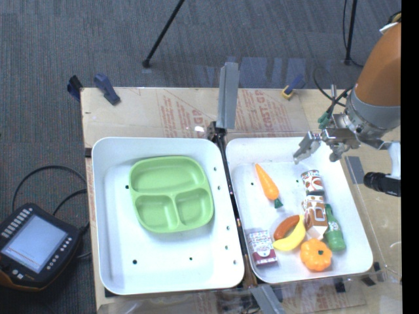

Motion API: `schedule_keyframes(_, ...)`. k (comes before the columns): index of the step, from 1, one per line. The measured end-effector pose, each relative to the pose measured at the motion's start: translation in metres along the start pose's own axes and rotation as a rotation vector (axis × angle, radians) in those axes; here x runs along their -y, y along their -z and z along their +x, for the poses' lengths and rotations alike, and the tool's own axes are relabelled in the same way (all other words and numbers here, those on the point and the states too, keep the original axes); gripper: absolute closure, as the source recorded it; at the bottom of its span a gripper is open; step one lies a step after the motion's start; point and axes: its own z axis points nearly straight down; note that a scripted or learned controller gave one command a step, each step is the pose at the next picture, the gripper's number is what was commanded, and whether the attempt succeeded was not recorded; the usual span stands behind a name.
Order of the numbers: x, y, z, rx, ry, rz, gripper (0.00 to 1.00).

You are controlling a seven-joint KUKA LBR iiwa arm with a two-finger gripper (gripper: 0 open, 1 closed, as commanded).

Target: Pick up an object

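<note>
Nearest to us is the front rim of the left bin (163, 281), and from there we work down in size. That bin carries the green divided plate (172, 193), lying toward its back-right part. The right bin (262, 150) holds all the small things, crowded toward its front-right corner.

Largest of these is the tall carton (314, 203), lying with its long axis running front to back near the right wall. Then comes the carrot (266, 181), near the bin's middle, slanted with its green tip toward the front. The yellow banana-like piece (292, 238) cups a reddish piece (286, 226), and just beside them sits the orange pumpkin (316, 254) at the front rim. A green bottle (334, 234) lies against the carton's front end, and a small red-and-white box (261, 247) sits at the front-left of the cluster.

The gripper (322, 143) hangs over the back-right corner of the right bin. Its fingers look spread apart with nothing between them.

We judge the carton the likeliest target: it lies just forward of the jaws, nearly beneath them. Its long axis points front to back, so the fingers should close across its narrow width, left to right.
</note>
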Motion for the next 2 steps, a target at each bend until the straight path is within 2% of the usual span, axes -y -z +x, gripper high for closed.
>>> schedule_keyframes(1, -0.047, -0.163, 0.014, 0.0, 0.036, 0.001, 0.0)
schedule_keyframes(2, -0.048, -0.174, -0.023, 0.001, 0.267, -0.003, 0.0)
